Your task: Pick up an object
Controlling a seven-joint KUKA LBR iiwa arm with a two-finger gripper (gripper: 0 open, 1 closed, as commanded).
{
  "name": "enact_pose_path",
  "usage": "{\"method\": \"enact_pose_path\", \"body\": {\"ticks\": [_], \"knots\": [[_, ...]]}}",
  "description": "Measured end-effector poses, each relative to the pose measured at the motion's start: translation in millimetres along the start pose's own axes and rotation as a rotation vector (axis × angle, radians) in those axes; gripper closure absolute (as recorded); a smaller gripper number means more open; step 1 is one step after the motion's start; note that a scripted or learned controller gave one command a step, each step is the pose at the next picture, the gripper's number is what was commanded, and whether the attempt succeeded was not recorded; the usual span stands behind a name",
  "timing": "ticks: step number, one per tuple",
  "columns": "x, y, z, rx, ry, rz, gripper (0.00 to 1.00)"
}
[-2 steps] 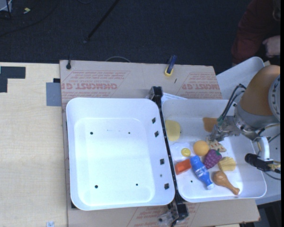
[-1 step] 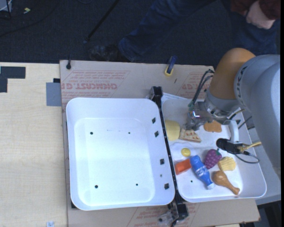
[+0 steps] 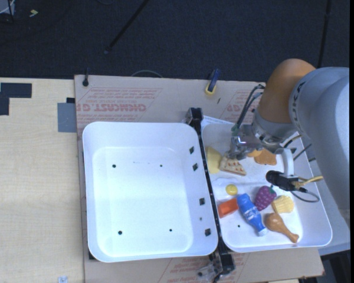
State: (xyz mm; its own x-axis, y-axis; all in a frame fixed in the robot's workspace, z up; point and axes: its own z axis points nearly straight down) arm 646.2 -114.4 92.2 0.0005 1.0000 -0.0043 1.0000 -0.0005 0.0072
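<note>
**Settle squarely on the pizza slice before closing**

The pizza slice (image 3: 233,167) lies near the right bin's (image 3: 318,229) back-left corner, beside the yellow wedge (image 3: 213,157). The jaws hover just above it; their state I cannot tell. Descend centred, clear of the wedge.

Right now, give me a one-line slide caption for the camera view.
Gripper lowered over a pizza slice in the right bin, beside toy food and a blue bottle.
</note>
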Motion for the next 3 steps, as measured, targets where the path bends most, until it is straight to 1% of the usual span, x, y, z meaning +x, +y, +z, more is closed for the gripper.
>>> {"method": "enact_pose_path", "body": {"ticks": [1, 2, 3], "knots": [[-0.9, 0.2, -0.1, 0.000, 0.002, 0.001, 1.00], [-55.6, -29.6, 3.7, 0.009, 0.002, 0.003, 1.00], [-44.1, -12.2, 4.7, 0.009, 0.006, -0.001, 1.00]]}}
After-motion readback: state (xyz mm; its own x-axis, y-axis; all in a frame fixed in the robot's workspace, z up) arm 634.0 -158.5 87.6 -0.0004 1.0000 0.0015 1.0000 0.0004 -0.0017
